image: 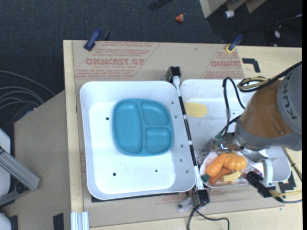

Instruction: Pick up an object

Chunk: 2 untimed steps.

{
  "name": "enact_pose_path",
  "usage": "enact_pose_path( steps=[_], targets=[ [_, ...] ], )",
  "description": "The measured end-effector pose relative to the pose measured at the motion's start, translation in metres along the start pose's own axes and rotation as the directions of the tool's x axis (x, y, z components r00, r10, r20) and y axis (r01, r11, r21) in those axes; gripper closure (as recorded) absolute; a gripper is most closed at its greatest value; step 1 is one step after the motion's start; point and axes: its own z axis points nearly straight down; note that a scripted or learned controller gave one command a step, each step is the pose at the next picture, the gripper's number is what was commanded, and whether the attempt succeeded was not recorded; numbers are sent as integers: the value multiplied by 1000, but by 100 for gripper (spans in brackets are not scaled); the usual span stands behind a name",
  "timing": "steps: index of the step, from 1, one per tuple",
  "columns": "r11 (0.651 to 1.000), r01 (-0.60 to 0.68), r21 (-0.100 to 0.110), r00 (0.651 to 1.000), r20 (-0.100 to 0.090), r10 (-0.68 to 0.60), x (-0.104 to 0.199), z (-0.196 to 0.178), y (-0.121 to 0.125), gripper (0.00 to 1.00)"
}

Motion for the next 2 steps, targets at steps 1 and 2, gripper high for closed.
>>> enact_pose_path(
  steps=[1,2],
  targets=[
    [1000,3,15,1000,-6,-3,1,3,59,0],
    [1000,4,15,1000,-5,-4,-11,5,155,0]
  ],
)
